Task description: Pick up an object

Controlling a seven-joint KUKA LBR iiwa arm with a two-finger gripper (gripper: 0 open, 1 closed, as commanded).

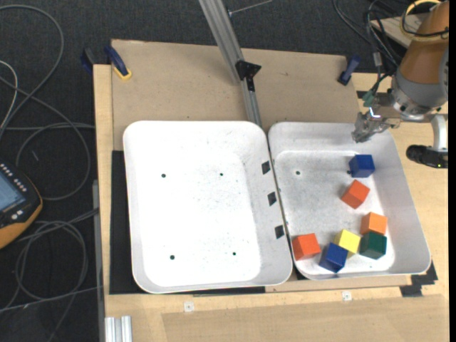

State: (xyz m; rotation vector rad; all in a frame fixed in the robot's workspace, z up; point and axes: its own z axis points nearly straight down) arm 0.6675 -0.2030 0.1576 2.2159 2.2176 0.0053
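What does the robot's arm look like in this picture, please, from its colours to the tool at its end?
The arm has a broad orange band above a rounded light grey wrist section. Below that sits a small metallic tool, silvery grey with dark parts. Dark cables run beside the arm near the wrist. The picture is too coarse to show any markings.

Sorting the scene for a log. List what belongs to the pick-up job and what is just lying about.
Job:
gripper
blue cube nearest it
orange cube
cluster of cubes
right bin

Lying about:
left bin
cables
handheld controller
blue clamps
metal bar
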